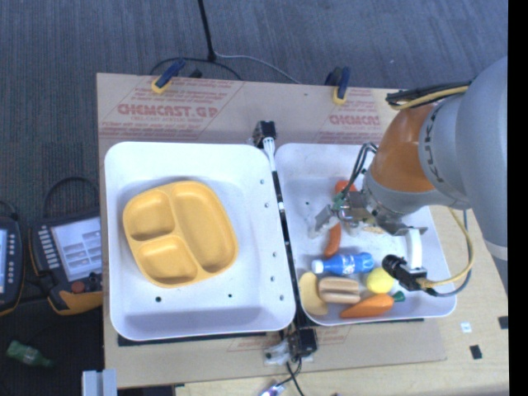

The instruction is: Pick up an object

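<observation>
Nearest the camera, along the front wall of the right shallow white bin [445,308], lay a cluster of toy food: a tan, rounded cookie-like piece [307,291], a hot dog in a pale bun [339,289] touching it, an orange plastic carrot [368,306] just beside the bun, and a small yellow lemon-shaped toy [379,281] above the carrot. Right behind the hot dog lay a blue plastic bottle with a white label [346,264], on its side.

Further back, a slim orange-red sausage-like toy [332,238] sat tilted, its upper end close under my gripper [342,214]. My gripper hung low over the middle of that bin, just above this slim toy. I could not tell whether its fingers were apart or together, and I saw nothing held between them. Another small orange-red piece [341,187] showed just behind the gripper. My grey arm with its orange band [404,159] came in from the right, covering the bin's far right part.

In the left white bin [124,308], a yellow plastic divided plate with three compartments [178,232] lay by itself, well apart from the toys.

Both bins rested on the brown cardboard-covered desk [190,110], with two yellow-and-blue clamps [167,75] at its far edge.
</observation>
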Controlling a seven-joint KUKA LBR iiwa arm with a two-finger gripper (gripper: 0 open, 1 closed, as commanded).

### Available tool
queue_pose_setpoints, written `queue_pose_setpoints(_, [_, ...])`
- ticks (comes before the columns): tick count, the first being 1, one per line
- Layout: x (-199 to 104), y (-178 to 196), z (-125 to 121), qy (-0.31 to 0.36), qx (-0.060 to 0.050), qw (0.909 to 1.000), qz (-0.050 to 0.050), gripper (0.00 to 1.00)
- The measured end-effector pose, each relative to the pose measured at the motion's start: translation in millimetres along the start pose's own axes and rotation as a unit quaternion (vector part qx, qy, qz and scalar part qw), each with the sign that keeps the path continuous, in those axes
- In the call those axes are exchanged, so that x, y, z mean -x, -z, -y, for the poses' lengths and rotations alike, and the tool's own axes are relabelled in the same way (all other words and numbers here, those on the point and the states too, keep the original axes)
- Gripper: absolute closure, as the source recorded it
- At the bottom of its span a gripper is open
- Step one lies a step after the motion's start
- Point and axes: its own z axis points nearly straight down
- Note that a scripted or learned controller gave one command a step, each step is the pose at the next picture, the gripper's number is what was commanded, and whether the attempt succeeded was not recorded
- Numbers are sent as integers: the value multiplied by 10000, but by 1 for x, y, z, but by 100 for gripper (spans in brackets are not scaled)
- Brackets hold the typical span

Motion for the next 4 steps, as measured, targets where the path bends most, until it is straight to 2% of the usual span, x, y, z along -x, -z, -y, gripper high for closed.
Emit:
queue_pose_setpoints(1, [-2, 11, -3, -2, 43, 10000, -13, 100])
queue_pose_setpoints(2, [-2, 11, -3, -1, 41, 10000, -13, 0])
queue_pose_setpoints(3, [-8, 1, 31, 1120, 112, 9936, 22, 0])
queue_pose_setpoints(4, [-69, 92, -27, 2286, -34, 9735, -46, 0])
